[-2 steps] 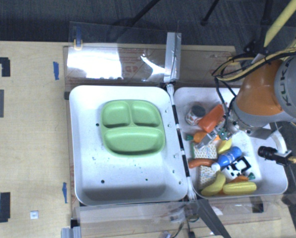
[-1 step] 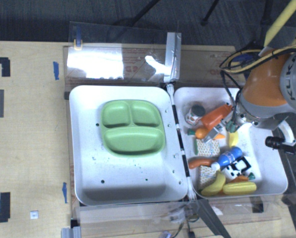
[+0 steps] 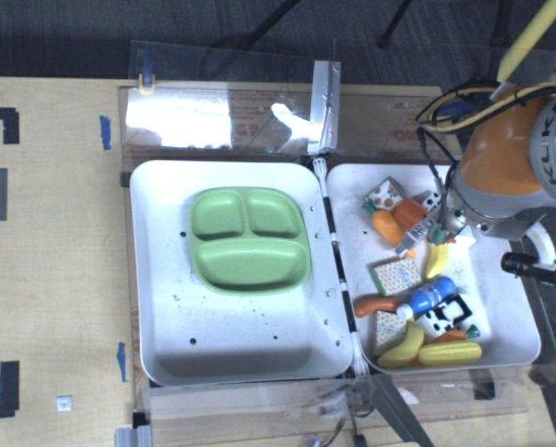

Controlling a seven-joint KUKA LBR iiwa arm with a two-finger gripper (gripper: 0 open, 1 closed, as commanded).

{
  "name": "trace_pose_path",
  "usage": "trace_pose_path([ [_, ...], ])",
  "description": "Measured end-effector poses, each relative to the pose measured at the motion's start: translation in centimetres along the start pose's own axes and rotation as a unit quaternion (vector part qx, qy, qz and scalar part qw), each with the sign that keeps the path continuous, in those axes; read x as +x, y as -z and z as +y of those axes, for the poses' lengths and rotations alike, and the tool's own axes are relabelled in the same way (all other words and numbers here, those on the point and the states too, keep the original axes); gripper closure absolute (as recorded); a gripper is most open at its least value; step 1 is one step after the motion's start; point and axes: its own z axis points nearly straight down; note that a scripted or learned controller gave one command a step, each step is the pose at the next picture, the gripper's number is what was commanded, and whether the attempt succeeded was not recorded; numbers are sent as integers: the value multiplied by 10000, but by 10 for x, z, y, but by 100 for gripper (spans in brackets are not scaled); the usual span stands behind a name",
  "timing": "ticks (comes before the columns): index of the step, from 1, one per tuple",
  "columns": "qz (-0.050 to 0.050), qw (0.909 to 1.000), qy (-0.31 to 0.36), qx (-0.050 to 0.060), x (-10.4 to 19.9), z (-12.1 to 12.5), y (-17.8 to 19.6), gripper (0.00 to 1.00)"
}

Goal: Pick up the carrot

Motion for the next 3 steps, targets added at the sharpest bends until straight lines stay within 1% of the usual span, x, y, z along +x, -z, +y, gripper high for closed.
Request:
trace_pose_path([
  [1,55,9981,611,100,7,-37,-1,100],
  [2,37,9991,410,94,-9,-17,-16,100],
  [3,43,9867,1623,79,29,49,97,100],
])
